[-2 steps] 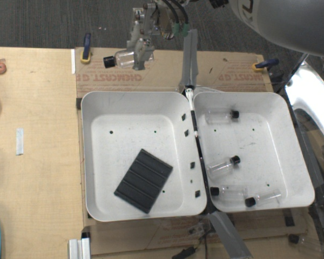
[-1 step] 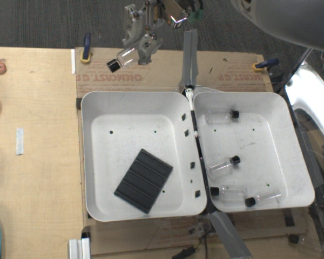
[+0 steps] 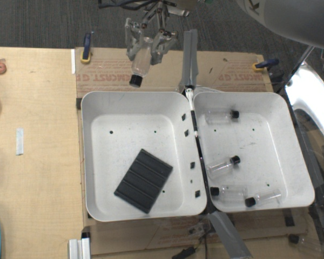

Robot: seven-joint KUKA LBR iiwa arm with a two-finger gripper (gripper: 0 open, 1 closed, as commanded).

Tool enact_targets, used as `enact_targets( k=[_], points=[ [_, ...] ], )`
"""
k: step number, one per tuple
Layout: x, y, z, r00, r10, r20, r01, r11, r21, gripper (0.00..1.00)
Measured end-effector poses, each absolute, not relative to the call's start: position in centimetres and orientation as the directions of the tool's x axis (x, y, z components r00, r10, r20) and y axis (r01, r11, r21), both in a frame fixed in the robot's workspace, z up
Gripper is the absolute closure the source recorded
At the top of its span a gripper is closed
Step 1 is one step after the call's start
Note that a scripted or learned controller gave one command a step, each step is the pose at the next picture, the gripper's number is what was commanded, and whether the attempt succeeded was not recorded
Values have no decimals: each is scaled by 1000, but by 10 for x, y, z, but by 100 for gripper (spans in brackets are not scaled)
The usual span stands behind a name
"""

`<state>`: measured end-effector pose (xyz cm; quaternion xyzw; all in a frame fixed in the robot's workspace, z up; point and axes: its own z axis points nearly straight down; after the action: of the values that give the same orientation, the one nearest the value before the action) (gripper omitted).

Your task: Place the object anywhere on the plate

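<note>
Camera view: bottle (image 3: 140, 67) between tool (image 3: 147, 46) fingers above plate (image 3: 144, 180)

The left bin (image 3: 92, 161) sat beside the right bin (image 3: 291, 144), walls touching. A plate (image 3: 144, 180) lay in the left bin, toward its near side. Four bottles lay in the right bin. Behind the left bin hung the tool (image 3: 147, 43), gripping another bottle (image 3: 140, 68).

Black ribbed plate (image 3: 144, 180); white bins (image 3: 97, 144); bottle (image 3: 140, 66) seemingly clear, black-capped.
</note>
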<state>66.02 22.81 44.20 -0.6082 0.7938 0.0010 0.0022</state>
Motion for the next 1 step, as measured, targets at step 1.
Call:
enact_targets(
  k=[1],
  points=[
    [662, 226, 451, -267, -964, -9, -964, 267, -1, 100]
  ],
)
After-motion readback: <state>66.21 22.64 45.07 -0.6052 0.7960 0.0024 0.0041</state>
